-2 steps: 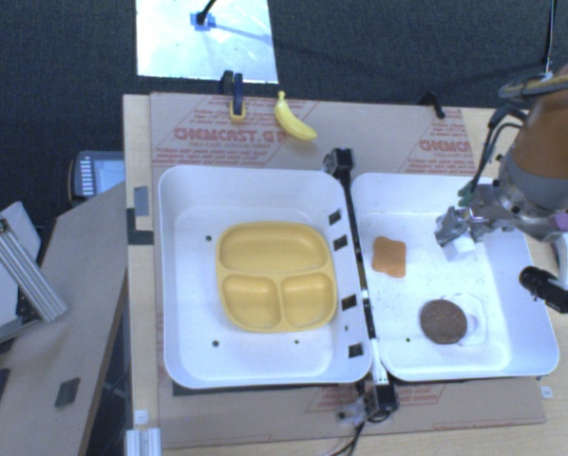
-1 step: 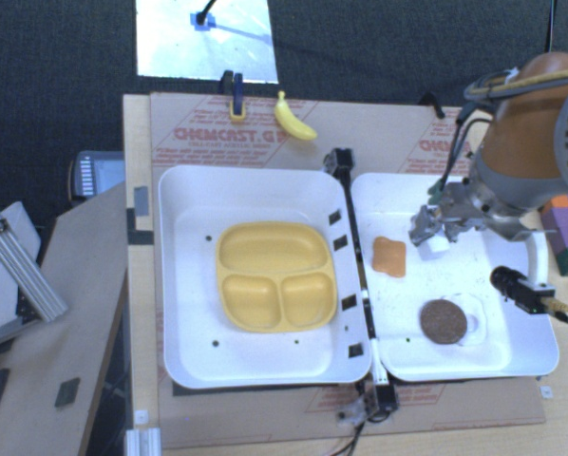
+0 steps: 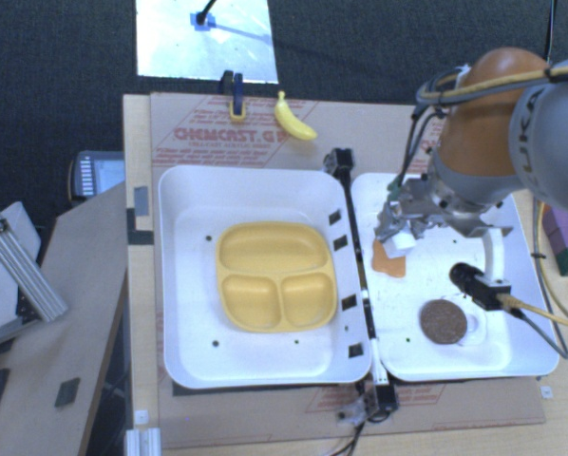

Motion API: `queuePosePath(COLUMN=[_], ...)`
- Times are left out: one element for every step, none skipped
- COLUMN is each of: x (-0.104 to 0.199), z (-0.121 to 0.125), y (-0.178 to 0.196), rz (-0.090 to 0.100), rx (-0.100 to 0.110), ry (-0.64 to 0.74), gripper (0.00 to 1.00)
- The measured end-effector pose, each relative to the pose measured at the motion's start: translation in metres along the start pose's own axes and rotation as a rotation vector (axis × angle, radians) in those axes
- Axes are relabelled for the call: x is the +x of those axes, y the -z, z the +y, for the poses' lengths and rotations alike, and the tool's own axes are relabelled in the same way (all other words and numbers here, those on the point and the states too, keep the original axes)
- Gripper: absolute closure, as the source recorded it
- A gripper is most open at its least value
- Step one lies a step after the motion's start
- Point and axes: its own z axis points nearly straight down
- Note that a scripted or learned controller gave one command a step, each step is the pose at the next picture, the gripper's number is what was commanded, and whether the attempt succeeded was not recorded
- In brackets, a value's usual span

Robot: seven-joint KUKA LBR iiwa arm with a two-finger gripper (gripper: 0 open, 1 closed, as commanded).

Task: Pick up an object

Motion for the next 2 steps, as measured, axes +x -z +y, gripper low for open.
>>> queuePosePath(x=[0.059, 0.11], z=[-0.005, -0.004], y=[-0.01, 0.0], rz=[0.001, 0.001], rx=[0.002, 0.001], ry=[0.001, 0.001], gripper=[1.0, 1.0])
